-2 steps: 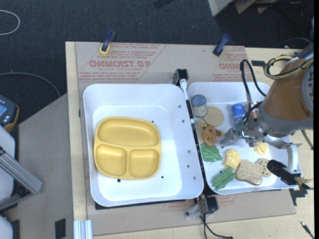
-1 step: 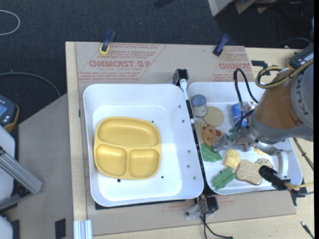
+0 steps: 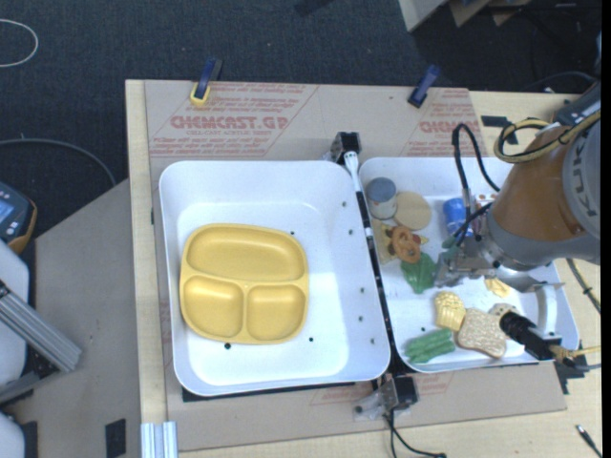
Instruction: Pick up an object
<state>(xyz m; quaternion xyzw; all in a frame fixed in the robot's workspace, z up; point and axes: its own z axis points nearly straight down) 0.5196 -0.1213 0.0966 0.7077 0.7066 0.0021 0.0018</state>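
We see the grey arm with its orange band (image 3: 535, 194) reaching low into the right-hand shallow white bin (image 3: 430, 168), its two-finger gripper (image 3: 456, 267) among the toy foods. We cannot tell how the jaws stand. Just left of them lies a green leafy plastic piece (image 3: 417, 275); just below, a yellow corn-like piece (image 3: 449, 308). The left-hand white bin (image 3: 191, 184) holds a yellow three-compartment plastic tray (image 3: 244, 281).

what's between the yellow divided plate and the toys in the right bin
In the camera view, bare white floor of the left bin, then the two bins' adjoining rims, separate the yellow divided plate from the nearest toys, such as the green piece.
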